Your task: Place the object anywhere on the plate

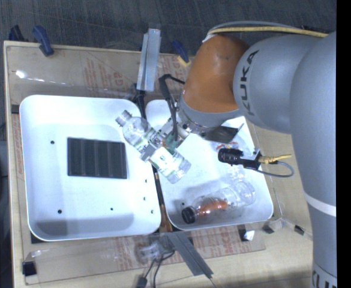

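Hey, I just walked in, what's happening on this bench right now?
A grey KUKA arm reaches in from the right over two white bins. Its hand sits around the middle of a clear plastic bottle that lies tilted over the divide between the bins. The left bin holds a dark ribbed plate, with nothing on it yet. In the right bin lies a second clear bottle with a dark cap.
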Available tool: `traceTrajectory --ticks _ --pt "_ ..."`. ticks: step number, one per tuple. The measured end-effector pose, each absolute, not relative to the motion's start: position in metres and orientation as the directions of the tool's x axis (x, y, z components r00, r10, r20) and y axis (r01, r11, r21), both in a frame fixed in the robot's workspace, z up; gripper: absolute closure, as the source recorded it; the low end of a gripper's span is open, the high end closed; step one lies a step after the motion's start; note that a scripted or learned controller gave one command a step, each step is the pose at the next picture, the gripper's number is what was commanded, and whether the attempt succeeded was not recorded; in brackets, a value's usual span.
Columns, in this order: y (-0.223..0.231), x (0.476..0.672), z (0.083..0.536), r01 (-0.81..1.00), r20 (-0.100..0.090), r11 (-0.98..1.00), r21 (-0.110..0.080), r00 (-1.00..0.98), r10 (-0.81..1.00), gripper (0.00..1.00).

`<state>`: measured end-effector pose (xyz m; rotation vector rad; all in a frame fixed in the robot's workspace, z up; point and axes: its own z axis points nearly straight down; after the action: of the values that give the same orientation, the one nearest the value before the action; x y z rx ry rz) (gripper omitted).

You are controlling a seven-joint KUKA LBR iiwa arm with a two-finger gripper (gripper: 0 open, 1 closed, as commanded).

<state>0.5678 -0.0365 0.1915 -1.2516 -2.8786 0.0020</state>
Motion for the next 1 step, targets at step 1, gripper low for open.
traceTrajectory --ticks 1 --pt "-0.0369 0.5679 0.1917 0.732 0.001 0.682 -0.002 -0.682 0.732 0.00"
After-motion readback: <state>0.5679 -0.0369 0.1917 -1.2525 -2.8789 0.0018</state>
